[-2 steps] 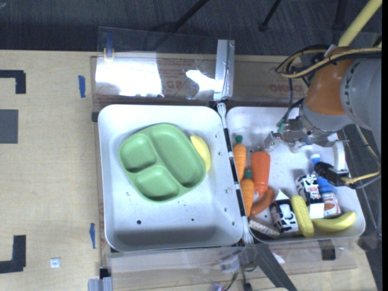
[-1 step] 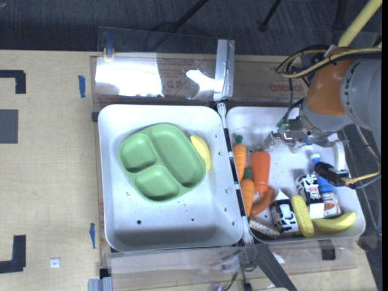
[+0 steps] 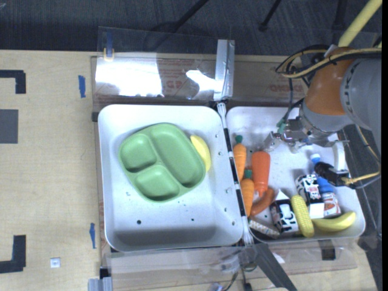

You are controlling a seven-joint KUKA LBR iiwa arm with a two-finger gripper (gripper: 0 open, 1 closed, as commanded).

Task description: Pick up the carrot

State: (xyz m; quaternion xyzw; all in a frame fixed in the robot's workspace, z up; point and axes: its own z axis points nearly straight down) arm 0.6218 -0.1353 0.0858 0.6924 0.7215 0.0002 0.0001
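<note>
You're looking down on a pale wooden bench with dark carpet beyond its far edge, carrying two shallow white bins side by side. The pincer sits over the far part of the right bin, under the arm's orange band; you cannot tell from here how the pincer is set, and nothing is seen in it. Nearest to it, toward the bin's left wall, you have the carrots: a slim carrot against the wall, a second carrot just below it, and a fatter orange piece right beside them, all lying lengthwise and apart from the pincer. Along the near edge lie a corn cob and a banana, with small printed packs between them and the right wall. In the left bin, a green divided tray rests tilted in the middle, with a yellow piece tucked against its right side
</note>
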